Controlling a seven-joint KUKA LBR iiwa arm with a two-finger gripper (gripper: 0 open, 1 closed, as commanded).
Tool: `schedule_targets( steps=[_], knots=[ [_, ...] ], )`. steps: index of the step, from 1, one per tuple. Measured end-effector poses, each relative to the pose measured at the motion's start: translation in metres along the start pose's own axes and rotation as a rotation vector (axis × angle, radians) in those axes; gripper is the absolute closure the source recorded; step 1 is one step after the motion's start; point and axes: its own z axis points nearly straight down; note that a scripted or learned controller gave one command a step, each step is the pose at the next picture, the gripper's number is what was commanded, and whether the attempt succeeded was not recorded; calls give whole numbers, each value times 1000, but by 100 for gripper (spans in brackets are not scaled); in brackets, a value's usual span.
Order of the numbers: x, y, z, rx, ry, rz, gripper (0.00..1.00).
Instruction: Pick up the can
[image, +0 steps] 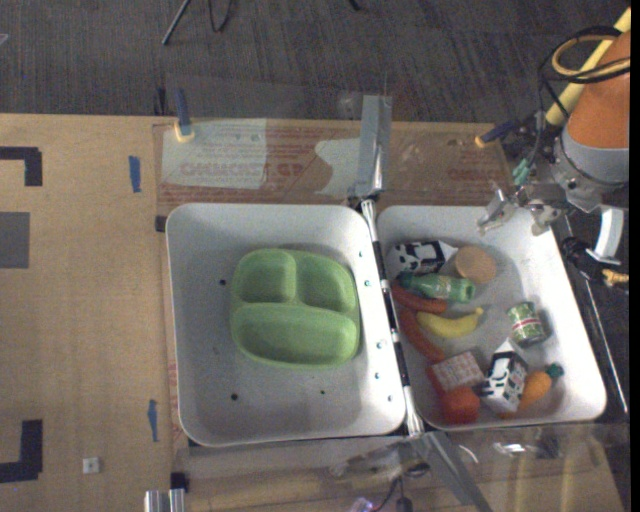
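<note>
Gripper hangs over the right bin's top-right corner, holding nothing; can't tell its finger spread. Can lies in that bin's right half, near banana, well apart from gripper.

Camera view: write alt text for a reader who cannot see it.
A small green-labelled can lies in the right white bin among toy food, including a banana, a carrot and a green bottle, while the robot's gripper hangs over that bin's far right corner, apart from the can. The left bin holds a green divided tray.
</note>
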Motion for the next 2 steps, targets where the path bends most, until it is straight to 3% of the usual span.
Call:
schedule_targets(
  steps=[1, 2],
  knots=[
    [30, 13, -61, -4, -2, 67, 0],
    [6, -85, 18, 1, 0, 82, 0]
  ],
)
